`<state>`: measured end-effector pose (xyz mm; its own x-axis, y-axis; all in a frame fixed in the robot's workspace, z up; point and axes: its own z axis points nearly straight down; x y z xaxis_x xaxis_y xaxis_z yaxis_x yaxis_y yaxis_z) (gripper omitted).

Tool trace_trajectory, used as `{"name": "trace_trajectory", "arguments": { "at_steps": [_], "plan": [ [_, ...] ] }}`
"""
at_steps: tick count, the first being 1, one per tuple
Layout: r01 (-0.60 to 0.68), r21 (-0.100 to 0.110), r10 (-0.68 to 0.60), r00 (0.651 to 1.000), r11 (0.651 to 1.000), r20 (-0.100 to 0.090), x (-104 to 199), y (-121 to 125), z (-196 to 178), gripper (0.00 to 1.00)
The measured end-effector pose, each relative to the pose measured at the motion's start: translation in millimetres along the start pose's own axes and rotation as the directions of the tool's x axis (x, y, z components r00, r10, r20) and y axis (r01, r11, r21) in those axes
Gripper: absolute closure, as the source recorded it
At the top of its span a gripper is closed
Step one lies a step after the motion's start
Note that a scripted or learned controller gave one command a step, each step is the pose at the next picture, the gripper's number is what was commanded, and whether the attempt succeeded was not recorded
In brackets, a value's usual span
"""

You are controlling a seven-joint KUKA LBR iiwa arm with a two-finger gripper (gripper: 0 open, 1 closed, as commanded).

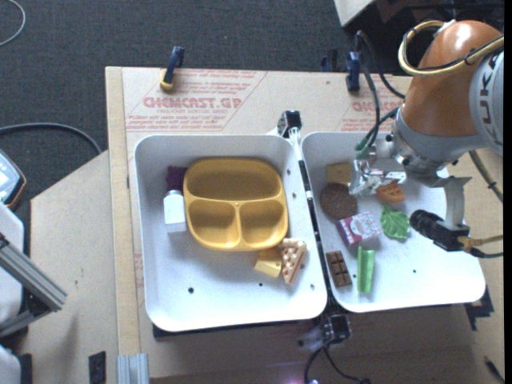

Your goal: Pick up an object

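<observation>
**Gripper low over the right bin's clutter**

In the left shallow white plastic bin [152,214], a small white bottle-shaped piece [174,211] sits just beside a glossy yellow three-compartment plastic tray [235,202]. Below the tray lie a pale yellow block [268,268] and a wedge-shaped pizza-slice toy [293,259], touching. In the right white bin [448,286] a flat round dark-brown disc [339,201] rests above a pink-and-white boxy carton [360,229], a ridged brown chocolate-bar piece [339,268] and a slim green stick [366,270]. A crinkled green leaf shape [394,222] lies beside an orange lump [391,192]. The metallic two-finger gripper [366,178] hangs over the disc's upper right edge; whether its jaws stand apart or together cannot be told
</observation>
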<state>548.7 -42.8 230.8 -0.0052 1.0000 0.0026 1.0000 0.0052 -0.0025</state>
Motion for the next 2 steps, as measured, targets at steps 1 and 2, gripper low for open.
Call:
{"name": "trace_trajectory", "arguments": {
  "at_steps": [1,2],
  "plan": [
    [-0.006,-0.003,0.006,1.0,1.0,0.002,-11.6,0.3,-3.1,1.0],
    [-0.005,0.001,0.005,1.0,1.0,0.002,-3.2,4.8,14.3,1.0]
  ]
}}
